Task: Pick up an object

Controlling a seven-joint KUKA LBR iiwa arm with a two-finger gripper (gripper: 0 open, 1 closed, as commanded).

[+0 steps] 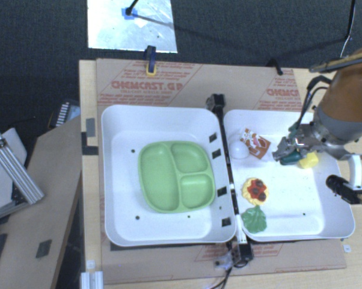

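Note:
My gripper (287, 153) hangs low over the right bin (289, 209), near its upper middle. Right beside it lie a yellow piece (309, 160) and a small teal-green piece (291, 159), partly hidden under the gripper. To its left sit a red-and-white packet (256, 143) and a white ball (238, 150). Lower in the bin lie a yellow-and-red pizza toy (255, 190) and a green leafy toy (254, 220) close to the divider.
The left bin (118, 161) holds a pale green divided plate (175, 176). A black divider rail (224, 161) runs between the bins. The arm (349, 95) reaches in from the right over the right bin's far edge.

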